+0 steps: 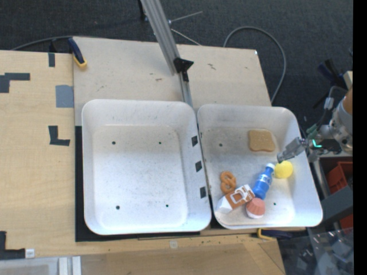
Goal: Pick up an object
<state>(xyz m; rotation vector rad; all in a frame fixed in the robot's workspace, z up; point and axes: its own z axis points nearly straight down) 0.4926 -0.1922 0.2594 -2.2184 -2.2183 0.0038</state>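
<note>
Hovering end effector (pixel 291 149) at right bin (pixel 241 114) rim, beside yellow ball (pixel 284 169)

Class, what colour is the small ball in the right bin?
Yellow: the ball shows best in the camera view.

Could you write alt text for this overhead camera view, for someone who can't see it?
A robot gripper reaches in from the right over the right bin, just above a yellow ball. That bin also holds a blue bottle, a tan bread slice, a pretzel and a red-and-white toy.
</note>
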